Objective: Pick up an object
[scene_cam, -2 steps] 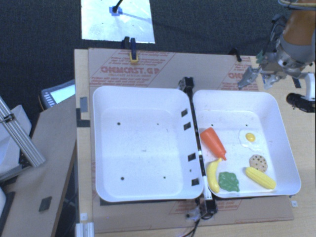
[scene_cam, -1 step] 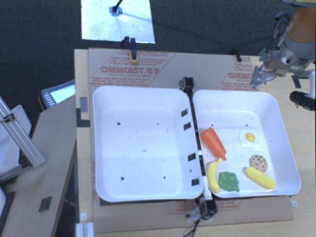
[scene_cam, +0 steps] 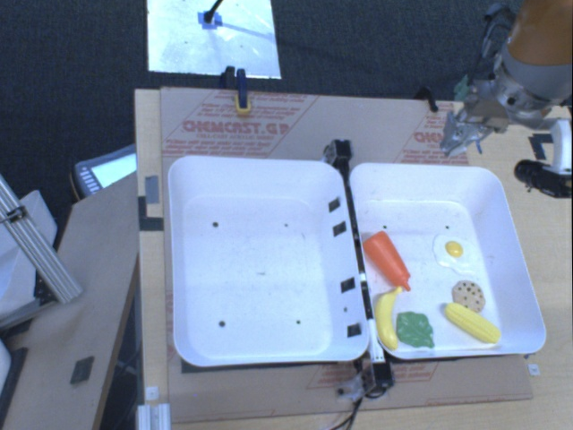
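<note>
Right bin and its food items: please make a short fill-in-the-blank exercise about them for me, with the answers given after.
1. The carrot is coloured ____.
2. The fried egg lies in the ____ bin.
3. The green leaf lies right beside the ____.
4. The gripper is above the bench, beyond the ____ edge of the right bin.

Missing words: orange; right; banana; far

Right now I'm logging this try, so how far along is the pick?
Nothing looks picked yet. The carrot, fried egg, cookie, banana, corn and green leaf all lie in the right bin. The gripper hangs above the bin's far rim, with nothing visible in it. Still left: descend, grasp one item, lift.
</note>
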`<state>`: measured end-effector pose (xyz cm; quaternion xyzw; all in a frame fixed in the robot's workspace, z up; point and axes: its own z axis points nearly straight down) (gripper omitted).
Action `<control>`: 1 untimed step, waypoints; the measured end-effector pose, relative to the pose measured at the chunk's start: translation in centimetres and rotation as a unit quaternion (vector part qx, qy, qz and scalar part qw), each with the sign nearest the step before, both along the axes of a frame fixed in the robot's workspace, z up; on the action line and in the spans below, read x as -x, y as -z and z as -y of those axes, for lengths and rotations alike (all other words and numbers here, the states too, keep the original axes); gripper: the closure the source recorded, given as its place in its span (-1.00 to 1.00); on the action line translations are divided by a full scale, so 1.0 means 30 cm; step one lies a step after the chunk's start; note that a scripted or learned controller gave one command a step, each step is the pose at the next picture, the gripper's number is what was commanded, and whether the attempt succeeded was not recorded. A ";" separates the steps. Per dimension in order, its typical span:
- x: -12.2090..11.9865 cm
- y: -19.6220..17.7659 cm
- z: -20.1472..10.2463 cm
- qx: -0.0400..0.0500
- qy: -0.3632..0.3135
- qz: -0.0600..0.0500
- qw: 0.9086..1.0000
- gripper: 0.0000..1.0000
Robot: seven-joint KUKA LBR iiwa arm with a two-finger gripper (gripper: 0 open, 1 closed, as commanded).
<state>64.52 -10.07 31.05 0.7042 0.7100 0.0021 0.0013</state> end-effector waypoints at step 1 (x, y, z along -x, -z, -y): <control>-0.005 -0.030 0.009 0.001 0.000 0.001 1.000 1.00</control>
